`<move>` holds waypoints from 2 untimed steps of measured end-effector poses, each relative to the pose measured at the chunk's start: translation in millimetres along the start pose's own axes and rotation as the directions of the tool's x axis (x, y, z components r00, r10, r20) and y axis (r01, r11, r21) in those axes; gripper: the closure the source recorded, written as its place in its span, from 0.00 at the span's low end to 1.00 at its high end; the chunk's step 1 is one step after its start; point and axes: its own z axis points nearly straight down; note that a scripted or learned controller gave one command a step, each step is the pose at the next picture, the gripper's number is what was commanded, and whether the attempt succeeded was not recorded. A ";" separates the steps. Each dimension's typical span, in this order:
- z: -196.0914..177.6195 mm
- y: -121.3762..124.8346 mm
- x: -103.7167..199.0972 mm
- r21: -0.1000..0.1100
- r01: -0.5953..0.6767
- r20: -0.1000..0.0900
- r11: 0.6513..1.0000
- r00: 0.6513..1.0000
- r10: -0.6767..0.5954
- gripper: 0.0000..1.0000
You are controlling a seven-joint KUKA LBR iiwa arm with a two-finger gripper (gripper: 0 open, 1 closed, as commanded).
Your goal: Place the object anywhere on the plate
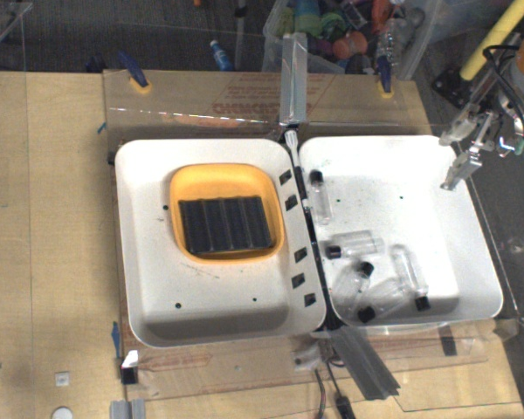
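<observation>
Nearest me, along the front wall of the right bin (472, 299), I see a loose heap of clear vials (380, 278) with black caps, lying on their sides and touching one another. They have probably slid down against that wall. I take one of these to be the object I must move, and none has left this bin yet. A little farther in, one more clear vial (318, 195) lies alone, close beside the divider (299, 225) between the bins.

Across that divider, the left bin (144, 304) holds the orange plate (185, 182), set roughly in the middle. A dark ribbed block (225, 225) already lies flat on it, covering most of its floor and leaving only the rim bare.

Farthest back, at the right bin's rear right corner, my tool (458, 171) hangs above the rim, well apart from the vials. I cannot tell how its jaws stand, and I see nothing in it. Beyond lies the desk (44, 190) and a crate of coloured toys (349, 7).
</observation>
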 end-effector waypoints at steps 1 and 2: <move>-2.9 1.6 -1.9 0.001 0.094 0.004 0.996 0.996 -0.094 0.00; -5.7 3.2 -1.4 0.001 0.350 0.006 0.937 0.937 -0.350 0.00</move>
